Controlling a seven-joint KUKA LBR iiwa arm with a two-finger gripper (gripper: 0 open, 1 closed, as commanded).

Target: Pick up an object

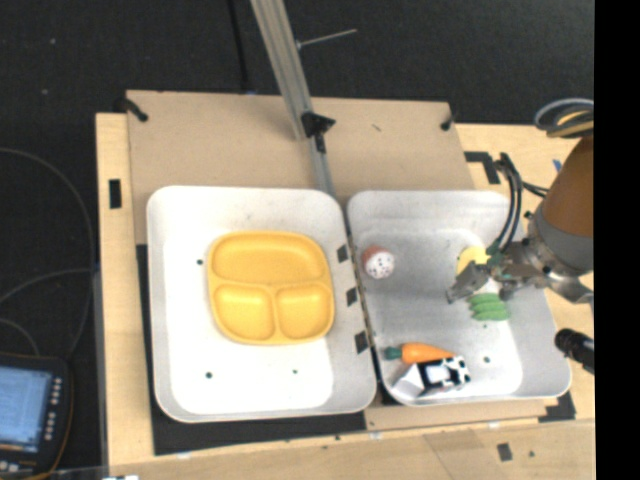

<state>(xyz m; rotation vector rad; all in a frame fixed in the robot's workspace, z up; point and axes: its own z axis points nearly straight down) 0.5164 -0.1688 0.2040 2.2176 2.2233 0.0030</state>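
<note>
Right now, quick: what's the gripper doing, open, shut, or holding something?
Gripper: down in the right bin, over the green object and beside the yellow one; open or closed cannot be told, and no object is visibly held.

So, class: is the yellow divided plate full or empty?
Empty. All three compartments of the yellow plate show bare yellow, with nothing lying in them.

- A pale wooden bench point(120, 268) fills most of the view, with a tan board point(220, 143) lying across its far part.
- Dark floor point(100, 28) surrounds the bench on the far and left sides.
- A metal rail point(280, 48) slants in from the far edge.
- A lit screen point(25, 408) sits off the bench's near-left corner.
- Cables point(50, 228) loop on the floor at left.
</note>
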